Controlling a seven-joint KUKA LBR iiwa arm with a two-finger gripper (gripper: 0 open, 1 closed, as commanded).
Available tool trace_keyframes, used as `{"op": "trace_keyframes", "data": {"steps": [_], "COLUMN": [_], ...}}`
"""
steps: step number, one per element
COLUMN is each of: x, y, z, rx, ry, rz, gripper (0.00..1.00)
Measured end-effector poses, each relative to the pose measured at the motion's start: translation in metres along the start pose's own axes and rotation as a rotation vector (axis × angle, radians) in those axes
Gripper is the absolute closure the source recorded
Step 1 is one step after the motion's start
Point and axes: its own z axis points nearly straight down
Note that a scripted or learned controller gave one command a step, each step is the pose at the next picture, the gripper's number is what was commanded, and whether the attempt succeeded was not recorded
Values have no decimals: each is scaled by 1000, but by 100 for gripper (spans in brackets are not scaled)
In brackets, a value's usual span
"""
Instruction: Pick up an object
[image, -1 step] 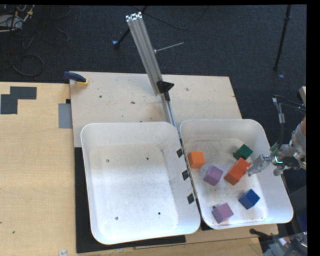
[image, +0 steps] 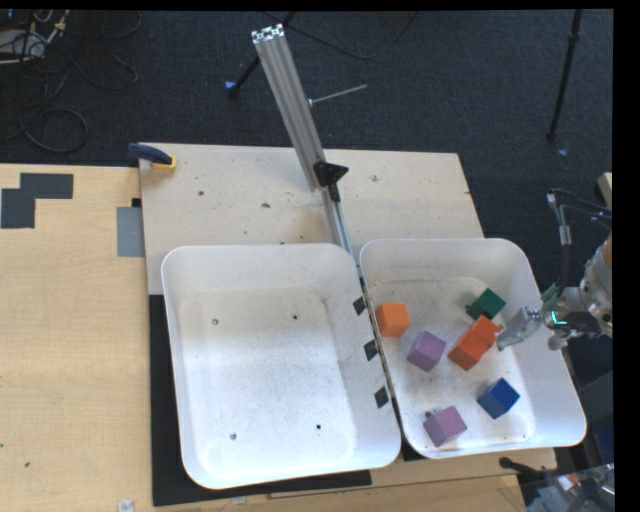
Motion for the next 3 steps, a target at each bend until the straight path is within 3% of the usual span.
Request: {"op": "trace_keyframes", "data": {"steps": [2, 3], "x": [-7, -6], "y": [-10, -10], "z": [112, 142], "rx": [7, -1], "ry": [2, 0], "rz": [-1, -1], "gripper": [0, 0]}}
